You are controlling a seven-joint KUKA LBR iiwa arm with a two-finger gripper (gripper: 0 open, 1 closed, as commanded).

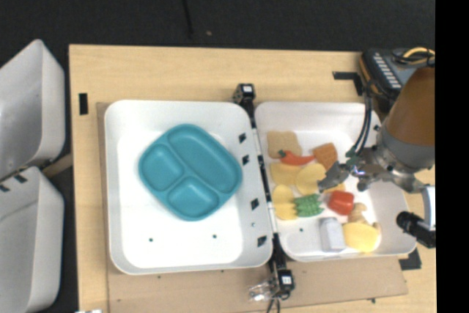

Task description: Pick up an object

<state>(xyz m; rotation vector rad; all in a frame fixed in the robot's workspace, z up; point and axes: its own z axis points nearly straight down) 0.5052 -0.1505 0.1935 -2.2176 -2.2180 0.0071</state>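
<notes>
The pale wooden counter (183, 73) carries two shallow white plastic bins side by side. The left white bin (128, 231) holds a teal plastic divided plate (189, 170) with three compartments, lying flat and turned at a slant, a little left of the bin's middle. The right white bin (308, 117) holds a cluster of small toy food pieces. The grey arm with its orange band (412, 113) reaches in from the right, over the right bin's far right side, and its jaws (343, 176) hang low above the toys, between the orange piece and the red piece; whether they are apart or together cannot be told, and nothing shows between them.

Among the toys, a tan, square bread-like slice (282, 142) lies nearest the bin's upper left. Just below it a thin red, pepper-like piece (297, 157) lies across it, and beside that to the right sits an orange blocky piece (325, 154). Under these lies a pale yellow rounded piece (300, 174). Lower down a yellow lumpy piece (283, 202) touches a green leafy piece (308, 204), with a red rounded piece (341, 201) just to the right, beneath the wrist. Near the bin's lower edge a grey-white small block (331, 234) lies against a yellow round fruit-like piece (361, 236).

Two white padded shapes (29, 106) stand off the counter at the left edge.
</notes>
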